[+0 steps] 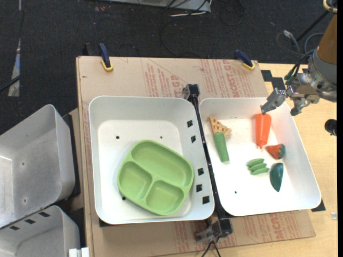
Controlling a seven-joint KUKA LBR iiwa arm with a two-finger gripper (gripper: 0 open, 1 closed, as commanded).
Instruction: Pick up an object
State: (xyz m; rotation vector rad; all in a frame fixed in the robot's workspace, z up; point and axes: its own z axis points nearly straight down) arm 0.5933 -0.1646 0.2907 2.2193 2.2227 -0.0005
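Two white bins are sitting side by side on the surface [139,71], and the right bin [300,191] is holding all the toy food. Using the toy carrot [262,129] as the landmark: the claw [284,103] is hovering just above its top end, fingers spread open, gripping nothing. Left of the carrot, a green cucumber-looking piece [221,146] is lying under a pizza slice [219,126]. Just below the carrot, a strawberry [275,151] is sitting, with pea pods [257,166] and a teal piece [276,176] nearby. Far left, the left bin [107,111] is carrying a green divided plate [155,176].
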